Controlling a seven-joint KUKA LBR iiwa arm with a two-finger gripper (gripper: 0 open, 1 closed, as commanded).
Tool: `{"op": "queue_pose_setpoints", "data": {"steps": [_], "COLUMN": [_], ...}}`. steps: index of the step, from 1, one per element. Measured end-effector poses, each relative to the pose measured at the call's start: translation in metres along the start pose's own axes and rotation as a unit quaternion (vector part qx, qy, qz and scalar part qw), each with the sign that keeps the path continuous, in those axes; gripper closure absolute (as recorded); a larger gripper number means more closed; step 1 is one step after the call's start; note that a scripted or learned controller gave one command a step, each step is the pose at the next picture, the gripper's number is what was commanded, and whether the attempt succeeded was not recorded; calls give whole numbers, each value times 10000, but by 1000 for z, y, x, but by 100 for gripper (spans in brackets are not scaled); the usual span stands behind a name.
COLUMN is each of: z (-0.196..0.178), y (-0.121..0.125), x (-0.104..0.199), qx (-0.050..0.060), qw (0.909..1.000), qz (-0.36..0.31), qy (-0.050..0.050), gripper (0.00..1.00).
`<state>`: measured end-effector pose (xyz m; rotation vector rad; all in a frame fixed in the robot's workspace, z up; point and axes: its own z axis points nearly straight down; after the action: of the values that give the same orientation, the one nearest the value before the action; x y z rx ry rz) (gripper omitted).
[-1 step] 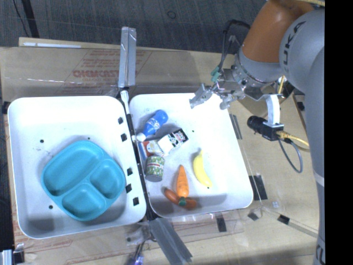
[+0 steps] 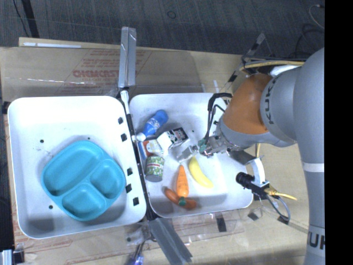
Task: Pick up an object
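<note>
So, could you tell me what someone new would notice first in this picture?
Probably the bright blue plastic divided tray lying alone in the left white bin. Next, the big grey arm with its orange band reaching in from the right over the right white bin. There a yellow banana, an orange toy carrot and a blue plastic bottle lie among smaller clutter.
</note>
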<state>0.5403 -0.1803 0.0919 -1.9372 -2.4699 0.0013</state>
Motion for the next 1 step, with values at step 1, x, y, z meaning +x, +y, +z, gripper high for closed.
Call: {"op": "queue_pose_setpoints", "data": {"steps": [1], "z": [1], "y": [-34], "x": [36], "qx": [9], "qw": [9990], "qz": [452], "qy": [6], "gripper": [0]}}
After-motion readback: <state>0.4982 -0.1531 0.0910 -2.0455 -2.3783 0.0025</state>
